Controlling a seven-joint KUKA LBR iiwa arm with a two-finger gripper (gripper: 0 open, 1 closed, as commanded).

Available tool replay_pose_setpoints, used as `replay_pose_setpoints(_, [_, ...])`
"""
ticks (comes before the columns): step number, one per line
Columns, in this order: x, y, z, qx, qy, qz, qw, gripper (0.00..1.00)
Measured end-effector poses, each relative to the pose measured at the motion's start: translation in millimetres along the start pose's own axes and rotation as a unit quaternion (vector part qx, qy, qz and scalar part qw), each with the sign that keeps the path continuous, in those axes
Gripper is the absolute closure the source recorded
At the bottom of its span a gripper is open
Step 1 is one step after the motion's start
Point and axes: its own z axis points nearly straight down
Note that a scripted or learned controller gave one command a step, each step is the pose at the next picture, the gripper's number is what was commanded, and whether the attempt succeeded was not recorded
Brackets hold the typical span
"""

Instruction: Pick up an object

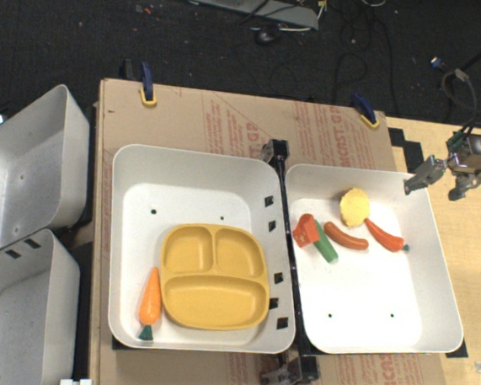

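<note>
— Nearest, what's there?

— One yellow divided plate [215, 276] in the left bin [128, 219], with one carrot [150, 300] touching its rim at nine o'clock.

— And the right bin [396, 329]?

— Four things, clustered toward twelve o'clock: one yellow lemon [355, 206], one sausage [345, 236] just below it, one red chilli pepper [384, 235] at the sausage's three o'clock, and one red-and-green vegetable [313, 235] at its nine o'clock.

— Two bins, then. The gripper [441, 182]?

— One, at the right bin's one o'clock corner, over the rim, well apart from the food. Its two fingers [424, 175] are spread, with nothing between them.
</note>
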Motion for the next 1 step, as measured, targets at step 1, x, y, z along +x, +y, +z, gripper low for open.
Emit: replay_pose_setpoints(1, [6.9, -4.8, 46.5, 0.002, 0.001, 0.001, 1.0000, 0.00])
